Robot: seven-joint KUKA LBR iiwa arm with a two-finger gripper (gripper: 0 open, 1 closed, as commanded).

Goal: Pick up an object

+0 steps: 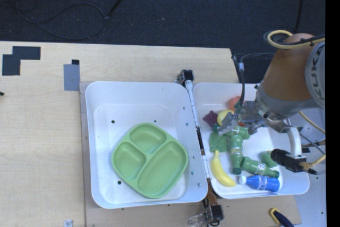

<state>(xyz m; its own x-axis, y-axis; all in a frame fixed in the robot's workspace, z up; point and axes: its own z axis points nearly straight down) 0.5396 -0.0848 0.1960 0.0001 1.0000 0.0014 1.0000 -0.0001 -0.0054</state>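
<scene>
The right bin holds a heap of toys. A yellow banana lies near its front left. Green bottles lie across its middle, one more green bottle toward the front. A blue bottle rests along the front wall. A purple piece, a small yellow piece and an orange piece sit at the back left. My gripper hangs low over the back of the pile, just above the green bottles and beside the yellow piece. The arm's grey and orange body hides the bin's back right.
The left bin carries a green divided plate in its front half. A black clamp sits at the back where the two bins meet. The wooden bench stretches to the left, with dark floor and cables behind it.
</scene>
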